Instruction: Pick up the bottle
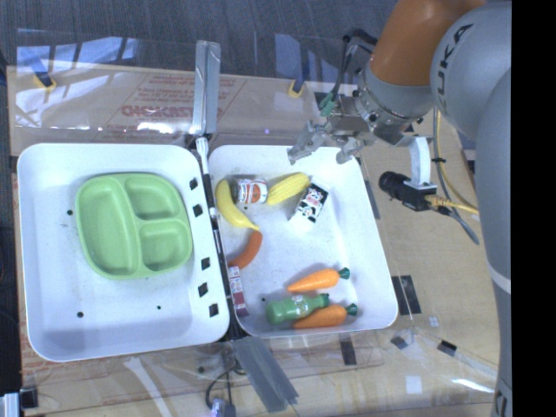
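Note:
The green bottle (294,309) lies on its side near the front of the right bin (369,259), between two toy carrots (317,280). My gripper (326,148) hangs above the far rim of that bin, well away from the bottle. Its two grey fingers (302,148) are spread apart with nothing between them.
The right bin also holds a yellow banana (228,207), a small can (250,191), a corn cob (287,188), a black-and-white carton (309,203) and a red sausage (247,250). A green divided plate (135,224) lies in the left bin (52,311).

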Available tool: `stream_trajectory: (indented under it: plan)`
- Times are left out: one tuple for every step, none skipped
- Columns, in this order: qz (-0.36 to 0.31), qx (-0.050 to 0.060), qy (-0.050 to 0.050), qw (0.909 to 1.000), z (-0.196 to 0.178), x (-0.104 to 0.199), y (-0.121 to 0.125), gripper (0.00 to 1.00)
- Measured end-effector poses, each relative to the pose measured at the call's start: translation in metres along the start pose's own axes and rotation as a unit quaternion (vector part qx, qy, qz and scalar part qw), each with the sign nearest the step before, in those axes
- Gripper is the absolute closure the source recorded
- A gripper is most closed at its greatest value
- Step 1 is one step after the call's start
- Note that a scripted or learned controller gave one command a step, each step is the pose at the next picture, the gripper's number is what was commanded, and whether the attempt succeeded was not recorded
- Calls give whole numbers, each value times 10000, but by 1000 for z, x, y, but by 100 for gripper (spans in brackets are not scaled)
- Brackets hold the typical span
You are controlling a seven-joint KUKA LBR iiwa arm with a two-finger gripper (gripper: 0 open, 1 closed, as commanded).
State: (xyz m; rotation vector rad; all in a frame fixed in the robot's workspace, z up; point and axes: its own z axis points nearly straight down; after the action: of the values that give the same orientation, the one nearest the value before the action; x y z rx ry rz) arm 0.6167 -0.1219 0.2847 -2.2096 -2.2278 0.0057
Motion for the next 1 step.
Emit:
stream_trajectory:
  plan:
    - [716,30,5,9974,124,-29,-50,0]
